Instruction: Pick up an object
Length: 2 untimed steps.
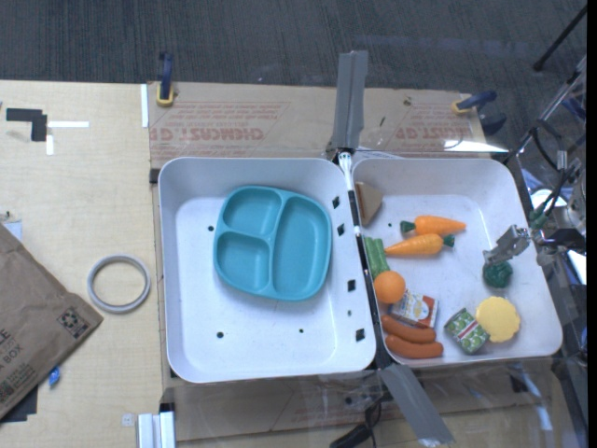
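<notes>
- Target: no object is specified. I judge the dark green toy vegetable (497, 273) to be the likely candidate. It lies in the right bin (511, 177), near the right wall, just below the gripper (510, 242) in the view.
- Gripper state: I cannot tell whether it is released or clenched; it appears small and partly blurred. I see nothing held in it.
- Risk 1, missed grasp: the green piece is small and rounded. If the descent is off-centre, I expect it to roll or squirt sideways rather than seat.
- Risk 2, wall contact: the target lies close to the bin's right wall. A closing motion on that side may strike the wall or pin the piece against it.
- Risk 3, neighbour disturbance: the yellow round piece (499, 317) lies near the target on the front side, with a green packet (464, 329) touching it. A low sweep may push either one.
- Risk 4, wrong pick: two carrots (431, 234) lie well apart from the target toward the bin's middle; an orange (389, 286) and sausages (411, 338) crowd the left wall. A retarget there risks a double grasp.
- Out of scope: the left bin (177, 250) holds a teal divided plate (275, 243); I treat it as unaffected.
</notes>
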{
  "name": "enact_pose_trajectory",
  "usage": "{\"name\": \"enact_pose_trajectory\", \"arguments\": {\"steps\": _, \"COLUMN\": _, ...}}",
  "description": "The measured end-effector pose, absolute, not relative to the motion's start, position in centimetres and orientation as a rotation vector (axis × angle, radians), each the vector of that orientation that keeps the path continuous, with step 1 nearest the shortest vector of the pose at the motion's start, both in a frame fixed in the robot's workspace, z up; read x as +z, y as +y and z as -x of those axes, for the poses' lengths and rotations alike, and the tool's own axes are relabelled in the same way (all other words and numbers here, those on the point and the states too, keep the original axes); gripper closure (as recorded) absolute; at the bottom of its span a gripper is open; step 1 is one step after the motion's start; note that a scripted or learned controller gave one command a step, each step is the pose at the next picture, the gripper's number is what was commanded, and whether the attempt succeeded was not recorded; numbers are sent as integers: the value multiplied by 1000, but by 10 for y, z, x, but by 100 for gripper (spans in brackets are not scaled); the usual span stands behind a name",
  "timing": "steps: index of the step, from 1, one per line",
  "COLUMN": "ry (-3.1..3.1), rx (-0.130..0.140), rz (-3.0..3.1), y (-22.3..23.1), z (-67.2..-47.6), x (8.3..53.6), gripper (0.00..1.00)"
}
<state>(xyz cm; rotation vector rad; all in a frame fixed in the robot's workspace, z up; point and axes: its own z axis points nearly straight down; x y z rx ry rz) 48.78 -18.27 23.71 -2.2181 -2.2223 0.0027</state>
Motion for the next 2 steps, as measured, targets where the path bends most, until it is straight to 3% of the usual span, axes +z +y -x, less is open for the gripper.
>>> {"name": "enact_pose_trajectory", "arguments": {"steps": 2, "ry": -2237, "rx": 3, "rz": 2205, "y": -155, "z": -612, "x": 91, "gripper": 0}}
